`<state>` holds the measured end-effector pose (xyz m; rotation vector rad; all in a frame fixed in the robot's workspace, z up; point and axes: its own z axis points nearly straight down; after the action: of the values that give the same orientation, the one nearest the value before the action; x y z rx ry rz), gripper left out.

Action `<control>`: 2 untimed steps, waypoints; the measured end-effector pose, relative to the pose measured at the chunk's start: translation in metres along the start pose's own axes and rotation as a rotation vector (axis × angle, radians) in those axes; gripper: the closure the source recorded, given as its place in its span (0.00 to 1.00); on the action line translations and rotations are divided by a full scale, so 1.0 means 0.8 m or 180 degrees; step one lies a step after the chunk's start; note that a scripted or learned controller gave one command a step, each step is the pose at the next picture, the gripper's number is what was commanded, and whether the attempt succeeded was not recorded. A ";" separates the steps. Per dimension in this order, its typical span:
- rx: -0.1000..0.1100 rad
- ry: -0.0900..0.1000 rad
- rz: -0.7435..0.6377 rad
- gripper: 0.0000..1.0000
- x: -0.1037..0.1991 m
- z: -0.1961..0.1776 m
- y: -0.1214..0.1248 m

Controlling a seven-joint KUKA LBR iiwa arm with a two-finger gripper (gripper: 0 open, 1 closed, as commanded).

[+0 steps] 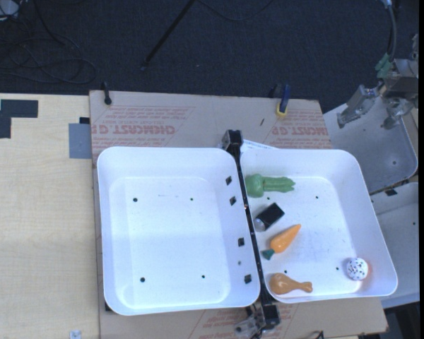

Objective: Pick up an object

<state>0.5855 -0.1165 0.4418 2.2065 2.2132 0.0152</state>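
White right bin (371, 189) with green toy (268, 185), orange carrot (285, 238); claw (371, 108) beyond it, grip state indiscernible.

We see two white bins (169, 162), a green toy (268, 185), a black block (271, 214), an orange carrot (285, 238), a tan gourd (290, 284), and a white ball (356, 268) with dark speckles.

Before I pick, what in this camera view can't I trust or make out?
- Gripper: small at the right edge, open or shut unreadable.
- Black object: too small to identify.
- Carrot: its green end sits against the divider, partly hidden.
- White ball: pale on the right bin, outline faint.
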 end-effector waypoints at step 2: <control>0.0077 0.0011 -0.0007 1.00 0.043 -0.130 0.076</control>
<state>0.6444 -0.0815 0.5471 2.2179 2.2297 -0.0079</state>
